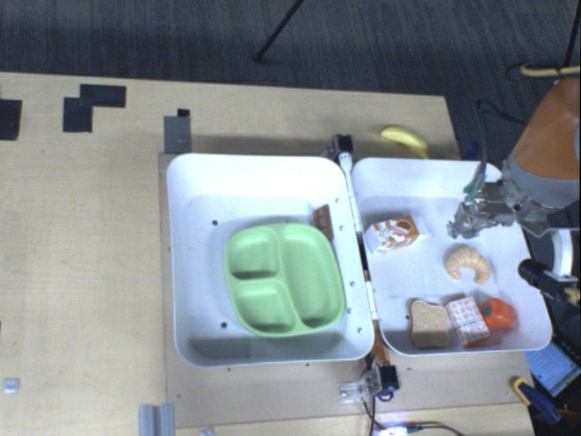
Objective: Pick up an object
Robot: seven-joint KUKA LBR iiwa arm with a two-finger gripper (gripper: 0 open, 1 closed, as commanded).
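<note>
From my remote station: the arm's metal hand (469,226) hangs over the right bin (427,175), just above a croissant (467,263).

I cannot tell how its grip is set. The croissant is glossy, tan and crescent-shaped, lying on smooth white plastic near a printed packet (394,232), bread slice (428,323), patterned carton (467,320) and orange fruit (498,314). The left bin (204,189) holds a moulded green compartment tray (285,278); the tabletop (82,271) is pale wood.

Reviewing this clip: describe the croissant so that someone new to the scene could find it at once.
Start at the right white bin, the one the grey arm reaches into. The croissant lies near that bin's right side, just below the end effector and above the orange-red tomato-like item. It is the only pale golden, curved, crescent-shaped piece; its neighbours are boxy, printed or red.
</note>
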